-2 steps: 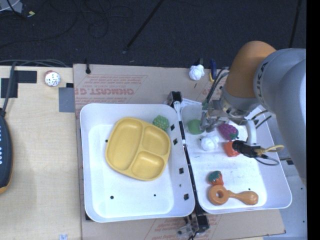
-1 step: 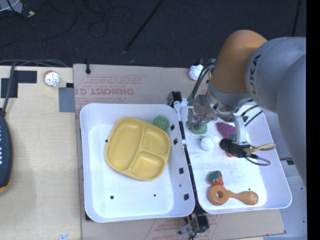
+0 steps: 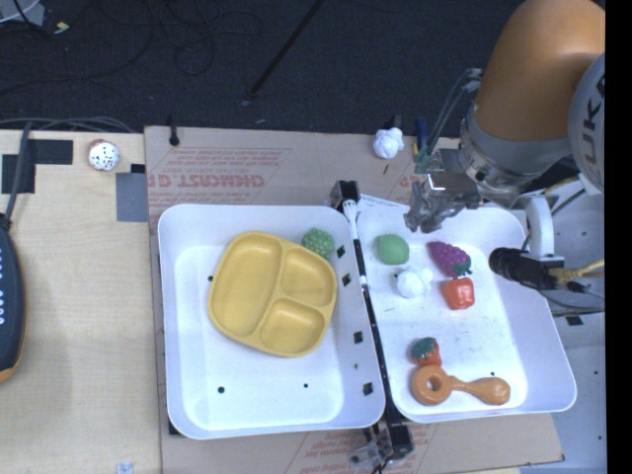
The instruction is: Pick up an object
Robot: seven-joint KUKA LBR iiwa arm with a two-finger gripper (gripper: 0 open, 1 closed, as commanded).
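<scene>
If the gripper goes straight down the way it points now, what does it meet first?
Probably bare bin floor: the gripper hangs between the green ball and the grapes. Depth is unclear, so it might graze either.

Bench point(image 3: 69, 294): pale wood top, cardboard sheet point(image 3: 237, 171) laid across it. On the cardboard, two white bins: left bin point(image 3: 188, 363), right bin point(image 3: 538, 363), touching. Small white ball point(image 3: 388, 143) at cardboard's far edge. Spotted ball point(image 3: 103, 155) near bench's far-left corner.

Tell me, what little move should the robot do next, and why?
Probably lower the gripper a bit toward the green ball. It hangs at the right bin's far edge, holding nothing, and that ball lies closest.
</scene>
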